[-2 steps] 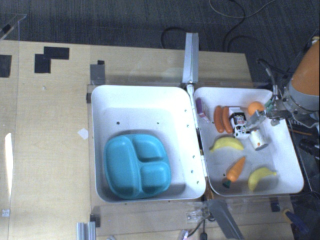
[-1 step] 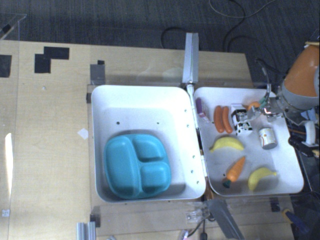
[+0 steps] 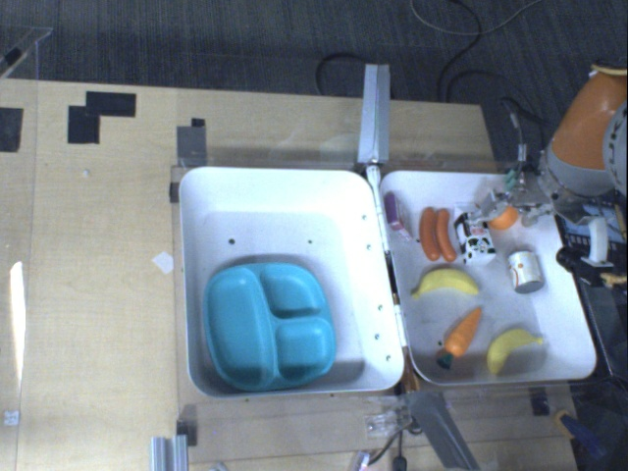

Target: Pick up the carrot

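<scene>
From above, the tapered orange carrot (image 3: 461, 333) lies in the right bin (image 3: 579, 356), near its front edge, between two curved yellow bananas (image 3: 446, 283). The gripper (image 3: 478, 235) hovers over the back, by two smooth sausages (image 3: 438, 234); whether it grips anything, I cannot tell. A glossy blue tray (image 3: 267, 325) fills the left bin (image 3: 245, 199).

camera: single, fixed above the table (image 3: 88, 263) | facing: down at a slant | distance: far enough to frame both white bins, left bin (image 3: 196, 204) and right bin (image 3: 569, 361) | arm (image 3: 589, 135) enters from the view's right
</scene>
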